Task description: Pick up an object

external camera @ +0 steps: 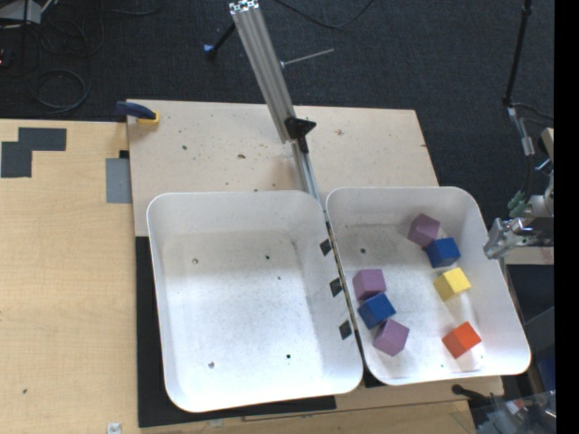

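Observation:
Several small blocks lie in the right bin. Along its right side sit a purple block, a blue block, a yellow block and an orange block. Near the divider a purple block, a blue block and another purple block are clustered, touching one another. My gripper is outside the right bin's right rim, level with the blue block, with nothing seen in it.
The left bin stands beside the right one. A slanted aluminium pole rises from the bench behind the bins. A blue and yellow clamp lies at the bench's far left corner.

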Robot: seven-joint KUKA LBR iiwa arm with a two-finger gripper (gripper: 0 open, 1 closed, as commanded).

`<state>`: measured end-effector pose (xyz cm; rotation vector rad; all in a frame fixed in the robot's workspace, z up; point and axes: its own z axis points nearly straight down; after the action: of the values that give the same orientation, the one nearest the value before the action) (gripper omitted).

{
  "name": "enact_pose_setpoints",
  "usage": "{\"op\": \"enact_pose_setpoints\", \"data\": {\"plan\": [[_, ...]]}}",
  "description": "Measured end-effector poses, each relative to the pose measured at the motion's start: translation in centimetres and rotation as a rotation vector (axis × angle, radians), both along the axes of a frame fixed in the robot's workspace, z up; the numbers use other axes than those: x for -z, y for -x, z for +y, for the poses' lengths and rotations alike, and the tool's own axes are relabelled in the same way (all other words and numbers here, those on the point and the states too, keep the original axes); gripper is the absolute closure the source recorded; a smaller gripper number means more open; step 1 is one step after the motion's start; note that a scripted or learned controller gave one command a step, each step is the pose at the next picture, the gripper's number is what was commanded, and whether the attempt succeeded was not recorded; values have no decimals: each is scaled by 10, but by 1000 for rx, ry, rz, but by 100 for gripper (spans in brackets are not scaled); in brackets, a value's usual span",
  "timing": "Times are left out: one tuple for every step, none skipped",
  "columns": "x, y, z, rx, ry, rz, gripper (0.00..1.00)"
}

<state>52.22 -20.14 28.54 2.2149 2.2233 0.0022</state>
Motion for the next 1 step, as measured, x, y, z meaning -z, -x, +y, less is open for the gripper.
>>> {"op": "enact_pose_setpoints", "data": {"plan": [[1, -23, 41, -1, -2, 4, 100]]}}
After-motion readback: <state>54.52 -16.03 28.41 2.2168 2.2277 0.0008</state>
